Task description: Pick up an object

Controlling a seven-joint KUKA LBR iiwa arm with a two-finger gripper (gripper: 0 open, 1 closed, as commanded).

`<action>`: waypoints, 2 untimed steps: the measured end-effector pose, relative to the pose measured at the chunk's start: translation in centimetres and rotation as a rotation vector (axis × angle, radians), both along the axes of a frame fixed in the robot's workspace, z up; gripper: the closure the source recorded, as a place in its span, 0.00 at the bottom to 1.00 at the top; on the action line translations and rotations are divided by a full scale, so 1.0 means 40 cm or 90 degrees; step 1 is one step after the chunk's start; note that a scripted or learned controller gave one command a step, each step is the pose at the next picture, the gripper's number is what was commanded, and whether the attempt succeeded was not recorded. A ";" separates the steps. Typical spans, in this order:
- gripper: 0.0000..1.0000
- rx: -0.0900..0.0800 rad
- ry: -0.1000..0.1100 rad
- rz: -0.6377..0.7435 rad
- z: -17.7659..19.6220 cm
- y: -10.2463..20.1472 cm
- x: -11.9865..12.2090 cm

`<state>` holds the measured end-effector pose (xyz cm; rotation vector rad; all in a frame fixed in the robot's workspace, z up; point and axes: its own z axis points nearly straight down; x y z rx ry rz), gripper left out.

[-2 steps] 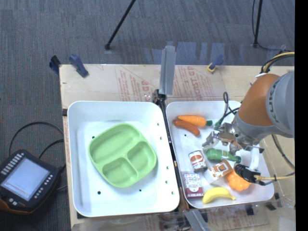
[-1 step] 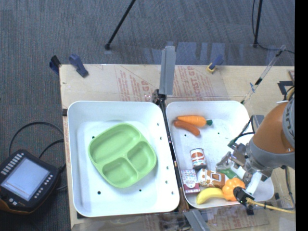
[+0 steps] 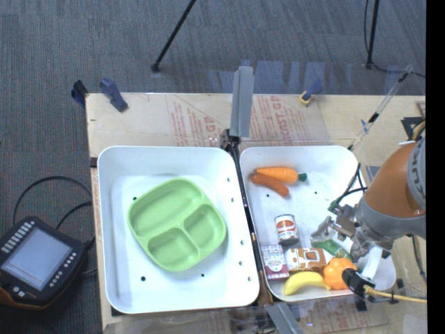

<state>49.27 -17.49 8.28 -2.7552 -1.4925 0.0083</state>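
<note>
The right bin [image 3: 327, 160] holds an orange carrot [image 3: 278, 175] with a brown sausage [image 3: 270, 184] beside it near the back. A small red-and-white can [image 3: 286, 229] stands mid-bin. Two small cartons [image 3: 274, 259] [image 3: 306, 258], a yellow banana [image 3: 304, 282] and an orange fruit [image 3: 336, 272] lie along the front edge. My gripper [image 3: 338, 229] hangs low over the bin's right front part, just above a green item [image 3: 327, 244] and right of the can. The arm's wrist covers part of that corner.
The left bin [image 3: 111, 186] carries a light green divided plate [image 3: 176, 223]. A grey post [image 3: 241, 106] rises behind the gap between the bins. Clamps sit on the bench's back edge, and a teach pendant [image 3: 35, 259] lies on the floor at left.
</note>
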 end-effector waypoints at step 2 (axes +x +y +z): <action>0.00 0.002 0.004 -0.005 0.013 -0.005 -0.003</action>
